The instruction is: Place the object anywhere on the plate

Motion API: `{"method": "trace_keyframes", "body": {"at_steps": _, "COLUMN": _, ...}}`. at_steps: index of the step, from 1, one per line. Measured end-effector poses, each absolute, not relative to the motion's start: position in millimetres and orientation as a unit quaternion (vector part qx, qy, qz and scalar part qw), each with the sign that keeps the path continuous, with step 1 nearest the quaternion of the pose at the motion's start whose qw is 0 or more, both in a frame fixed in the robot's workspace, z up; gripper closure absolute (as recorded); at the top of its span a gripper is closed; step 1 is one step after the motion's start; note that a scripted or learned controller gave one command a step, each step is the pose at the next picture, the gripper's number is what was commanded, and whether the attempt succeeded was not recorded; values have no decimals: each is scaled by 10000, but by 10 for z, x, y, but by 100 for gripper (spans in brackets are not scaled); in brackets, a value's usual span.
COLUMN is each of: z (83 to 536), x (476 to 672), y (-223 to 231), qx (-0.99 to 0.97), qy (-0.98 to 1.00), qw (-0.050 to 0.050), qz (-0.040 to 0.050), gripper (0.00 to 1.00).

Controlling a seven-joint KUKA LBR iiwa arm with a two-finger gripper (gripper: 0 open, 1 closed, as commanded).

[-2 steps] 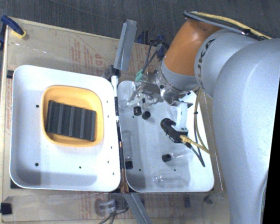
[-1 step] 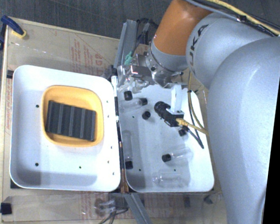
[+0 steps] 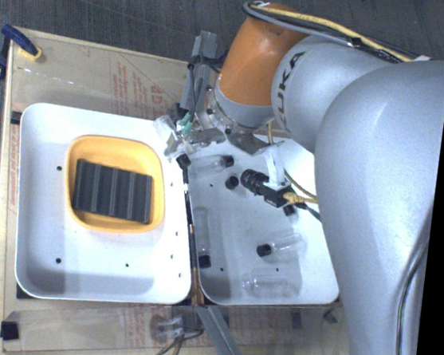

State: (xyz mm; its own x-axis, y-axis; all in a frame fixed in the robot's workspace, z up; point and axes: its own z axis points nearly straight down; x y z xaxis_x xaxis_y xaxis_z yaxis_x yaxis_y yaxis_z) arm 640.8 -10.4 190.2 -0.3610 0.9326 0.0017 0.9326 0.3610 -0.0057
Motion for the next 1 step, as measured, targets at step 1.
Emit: {"method": "trace_keyframes", "body": {"at_steps": 1, "z": 1905, "x": 6410, "y": -107, "qx": -5654, "qy": -8248, "qw": 19, "qz": 18, "gripper": 0}}
